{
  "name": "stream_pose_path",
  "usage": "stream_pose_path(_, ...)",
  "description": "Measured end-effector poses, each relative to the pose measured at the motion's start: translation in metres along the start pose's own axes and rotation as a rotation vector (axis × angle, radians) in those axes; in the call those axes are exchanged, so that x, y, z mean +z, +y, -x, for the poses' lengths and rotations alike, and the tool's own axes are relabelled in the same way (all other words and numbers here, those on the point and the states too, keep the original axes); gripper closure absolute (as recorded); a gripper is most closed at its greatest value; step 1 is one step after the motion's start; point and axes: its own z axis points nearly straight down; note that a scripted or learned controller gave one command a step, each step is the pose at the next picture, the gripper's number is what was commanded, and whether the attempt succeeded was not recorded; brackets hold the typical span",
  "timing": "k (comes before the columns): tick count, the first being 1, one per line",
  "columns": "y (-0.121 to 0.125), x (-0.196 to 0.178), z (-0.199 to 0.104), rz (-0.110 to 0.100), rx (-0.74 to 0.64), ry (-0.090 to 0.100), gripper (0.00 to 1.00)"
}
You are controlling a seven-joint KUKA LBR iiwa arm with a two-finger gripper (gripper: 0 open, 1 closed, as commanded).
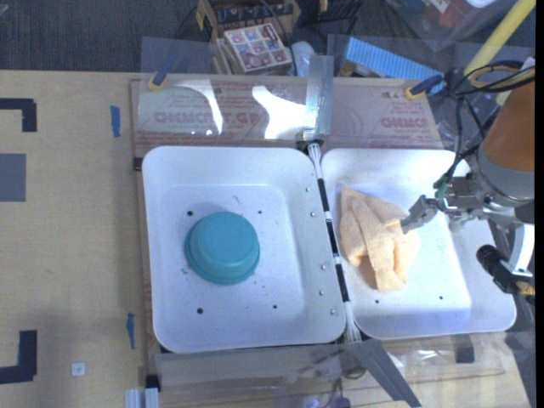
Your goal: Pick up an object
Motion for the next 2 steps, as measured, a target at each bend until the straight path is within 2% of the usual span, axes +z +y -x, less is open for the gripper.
stream_pose_path(1,-0.0099,0.1106,-0.0142,0.004,-0.120,-0.002,0.00)
stream_pose_path(2,-0.0096,0.1009,-0.0127,0.007,-0.117,-0.002,1.00)
